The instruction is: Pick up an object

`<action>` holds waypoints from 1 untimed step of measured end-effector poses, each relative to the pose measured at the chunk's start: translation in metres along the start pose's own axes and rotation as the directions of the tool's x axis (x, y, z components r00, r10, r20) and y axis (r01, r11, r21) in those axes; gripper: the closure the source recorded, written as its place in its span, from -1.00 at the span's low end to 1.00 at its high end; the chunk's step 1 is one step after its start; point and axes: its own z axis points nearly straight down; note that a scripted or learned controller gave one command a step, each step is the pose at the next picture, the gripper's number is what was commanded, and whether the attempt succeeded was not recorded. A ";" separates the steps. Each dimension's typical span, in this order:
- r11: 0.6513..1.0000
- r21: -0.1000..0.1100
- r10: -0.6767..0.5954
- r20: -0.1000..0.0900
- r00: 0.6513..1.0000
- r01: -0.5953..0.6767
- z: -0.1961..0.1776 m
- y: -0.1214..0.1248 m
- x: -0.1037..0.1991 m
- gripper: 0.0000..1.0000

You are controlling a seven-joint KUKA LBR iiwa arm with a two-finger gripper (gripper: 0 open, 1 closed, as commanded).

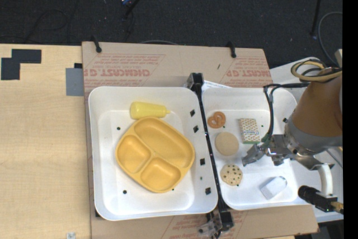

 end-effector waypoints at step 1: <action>1.000 0.000 0.000 0.000 1.000 0.000 0.045 -0.005 0.004 -1.00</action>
